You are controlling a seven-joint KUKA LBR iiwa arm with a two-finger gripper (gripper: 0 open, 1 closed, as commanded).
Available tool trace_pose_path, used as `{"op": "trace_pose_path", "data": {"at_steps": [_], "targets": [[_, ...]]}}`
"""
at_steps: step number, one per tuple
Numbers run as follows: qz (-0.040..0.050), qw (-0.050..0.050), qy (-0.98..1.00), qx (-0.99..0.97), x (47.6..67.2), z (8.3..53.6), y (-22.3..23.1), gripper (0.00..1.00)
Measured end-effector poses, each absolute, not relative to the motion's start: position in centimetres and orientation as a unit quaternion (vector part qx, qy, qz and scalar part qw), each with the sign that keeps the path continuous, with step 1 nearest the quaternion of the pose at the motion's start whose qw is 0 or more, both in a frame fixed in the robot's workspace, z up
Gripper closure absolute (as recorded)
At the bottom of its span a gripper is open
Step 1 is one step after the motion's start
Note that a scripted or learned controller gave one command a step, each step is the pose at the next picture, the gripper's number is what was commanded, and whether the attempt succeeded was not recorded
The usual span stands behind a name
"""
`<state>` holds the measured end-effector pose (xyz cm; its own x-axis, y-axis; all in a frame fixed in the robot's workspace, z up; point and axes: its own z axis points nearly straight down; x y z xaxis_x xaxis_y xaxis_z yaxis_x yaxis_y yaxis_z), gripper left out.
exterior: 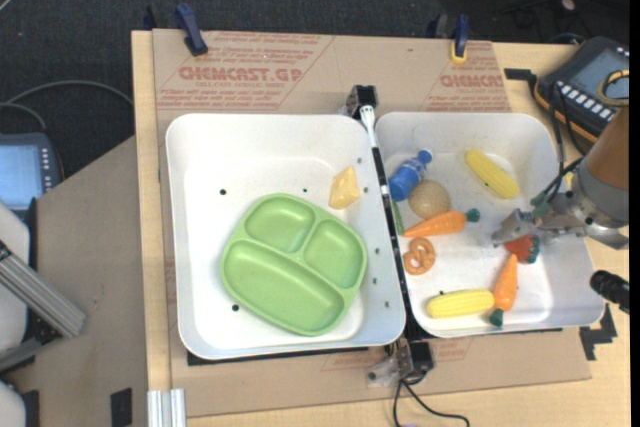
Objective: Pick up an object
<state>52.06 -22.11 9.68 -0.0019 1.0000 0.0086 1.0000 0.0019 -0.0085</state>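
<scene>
One hand low in right bin | fingertips blurred | arm cropped

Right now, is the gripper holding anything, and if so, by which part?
It cannot be told. The gripper is low in the right bin, just above the top end of a carrot, with something small and red at its tip.

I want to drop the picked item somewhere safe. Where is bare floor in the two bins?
The left bin has bare floor along its far edge, behind the green divided plate and left of the yellow wedge. The right bin is crowded: bottle, corn cobs, carrots and pretzel with the pincer over them; a small patch lies between pretzel and near carrot.
</scene>
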Motion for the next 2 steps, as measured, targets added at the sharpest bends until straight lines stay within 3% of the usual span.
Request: {"op": "trace_pose_path", "data": {"at_steps": [1, 2], "targets": [[-0.0019, -0.002, -0.709, -0.705, 59.5, 8.4, -19.4, 0.00], [-0.0011, -0.002, -0.709, -0.705, 65.4, 8.5, -15.6, 0.00]]}}
